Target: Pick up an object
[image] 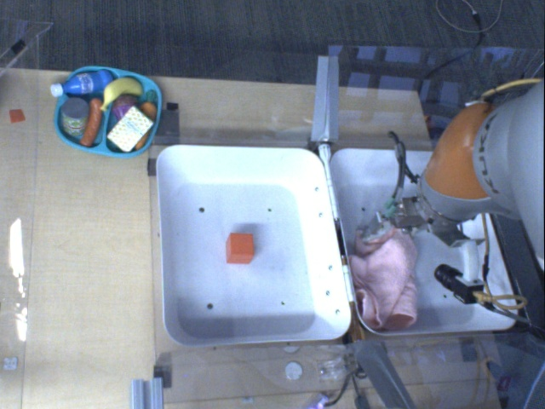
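Bench (94,254) of pale wood, carrying two shallow white bins side by side. Left bin (183,186) the wider of the pair; right bin (366,173) partly covered by the arm.

One arm (507,156), grey with an orange band, came in from the right and hung over the right bin. Its bulk hid that bin's right wall and much of the floor beneath.

Pink cloth (387,284), one, crumpled, lay in the right bin against the wall nearest the left bin, running from mid-bin down to the near wall. Its upper end sat directly under the gripper (381,226), touching it or nearly so; could not tell which. Gripper lay at the cloth's top edge, dark and tangled with cabling; could not tell how its tips stood, nor whether any cloth was caught there.

Orange block (241,248), one, sat alone near the middle of the left bin, well apart from the gripper, with the bin walls between them.

Blue tray (61,126), one, at the bench's far left corner, apart from both bins. It held small toy groceries: a bottle, a banana and several others, too small to name or count surely.

Small red square (17,116), one, on the bench left of the tray.
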Controlling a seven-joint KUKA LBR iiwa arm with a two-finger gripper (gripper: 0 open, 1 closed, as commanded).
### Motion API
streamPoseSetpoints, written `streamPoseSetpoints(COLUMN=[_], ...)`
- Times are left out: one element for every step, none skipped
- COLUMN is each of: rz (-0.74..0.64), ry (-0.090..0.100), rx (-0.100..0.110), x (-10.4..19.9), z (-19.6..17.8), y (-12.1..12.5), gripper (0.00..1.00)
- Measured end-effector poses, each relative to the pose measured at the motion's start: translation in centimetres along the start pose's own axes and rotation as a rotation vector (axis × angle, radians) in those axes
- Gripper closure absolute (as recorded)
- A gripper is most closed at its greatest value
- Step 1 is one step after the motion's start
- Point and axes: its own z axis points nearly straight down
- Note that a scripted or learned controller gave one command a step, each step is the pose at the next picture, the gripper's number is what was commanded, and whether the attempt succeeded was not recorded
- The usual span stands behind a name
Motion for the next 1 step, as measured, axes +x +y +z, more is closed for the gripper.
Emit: streamPoseSetpoints(rz=[0.108], ry=[-0.001], rx=[0.001], x=[0.78], z=[0.09], y=[2.71], gripper=[0.0])
